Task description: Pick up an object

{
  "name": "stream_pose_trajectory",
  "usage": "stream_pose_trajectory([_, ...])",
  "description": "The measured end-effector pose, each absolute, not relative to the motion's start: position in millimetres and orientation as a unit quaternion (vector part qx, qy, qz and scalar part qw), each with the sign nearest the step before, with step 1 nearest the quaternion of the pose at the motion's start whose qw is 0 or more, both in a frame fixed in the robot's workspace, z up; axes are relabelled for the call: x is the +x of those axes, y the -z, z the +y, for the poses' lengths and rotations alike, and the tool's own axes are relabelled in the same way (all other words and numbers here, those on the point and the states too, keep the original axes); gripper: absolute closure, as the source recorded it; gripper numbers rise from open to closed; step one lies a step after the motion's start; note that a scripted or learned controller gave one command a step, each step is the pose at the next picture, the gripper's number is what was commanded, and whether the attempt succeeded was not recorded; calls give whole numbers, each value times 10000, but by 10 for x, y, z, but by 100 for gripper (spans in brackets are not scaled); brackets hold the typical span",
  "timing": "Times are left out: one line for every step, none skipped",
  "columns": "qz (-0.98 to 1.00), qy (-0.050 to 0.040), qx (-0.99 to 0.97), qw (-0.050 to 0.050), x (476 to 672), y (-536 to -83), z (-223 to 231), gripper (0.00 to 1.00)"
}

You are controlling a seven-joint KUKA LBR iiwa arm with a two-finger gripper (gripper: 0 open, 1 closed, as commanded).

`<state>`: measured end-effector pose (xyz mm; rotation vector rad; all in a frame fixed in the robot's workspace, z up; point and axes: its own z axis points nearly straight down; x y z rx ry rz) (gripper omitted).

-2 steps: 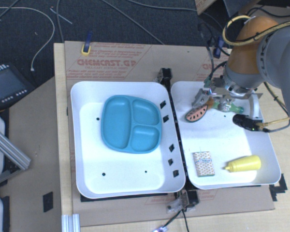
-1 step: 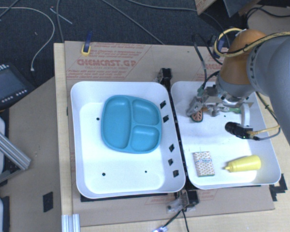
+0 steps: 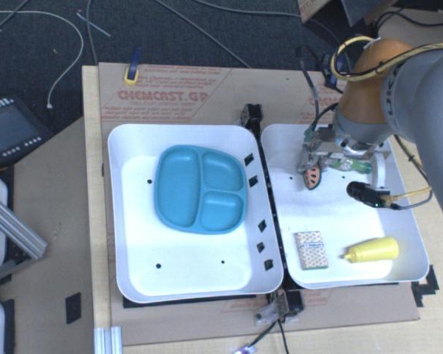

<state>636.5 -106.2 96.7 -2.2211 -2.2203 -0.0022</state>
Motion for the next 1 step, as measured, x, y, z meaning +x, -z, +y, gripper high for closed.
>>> stream_pose_trajectory([-7075,20,-7067,-22,6403,-1611,-1061,100])
